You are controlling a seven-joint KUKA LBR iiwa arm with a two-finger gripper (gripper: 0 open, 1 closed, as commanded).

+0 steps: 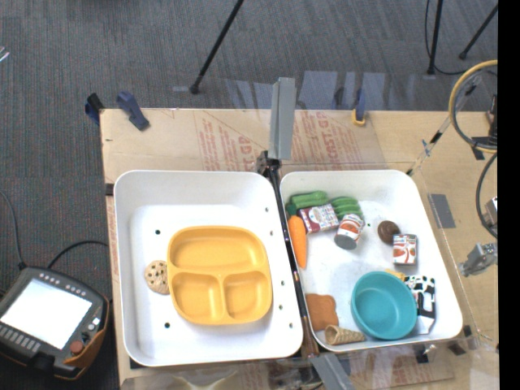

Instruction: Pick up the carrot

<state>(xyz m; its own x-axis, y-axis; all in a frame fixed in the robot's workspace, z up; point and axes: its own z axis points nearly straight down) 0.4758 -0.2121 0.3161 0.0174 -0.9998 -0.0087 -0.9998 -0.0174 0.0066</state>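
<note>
Camera view is showing me the small orange plastic carrot (299, 240) lying flat against the left wall of the right-hand shallow white bin (406, 179), its long axis running along that wall, just beside the red-labelled packet (319, 218). I am seeing no gripper over the bins, so I cannot tell its state; I am judging that an arm entering from the right must cross the whole bin to reach the carrot.
</note>
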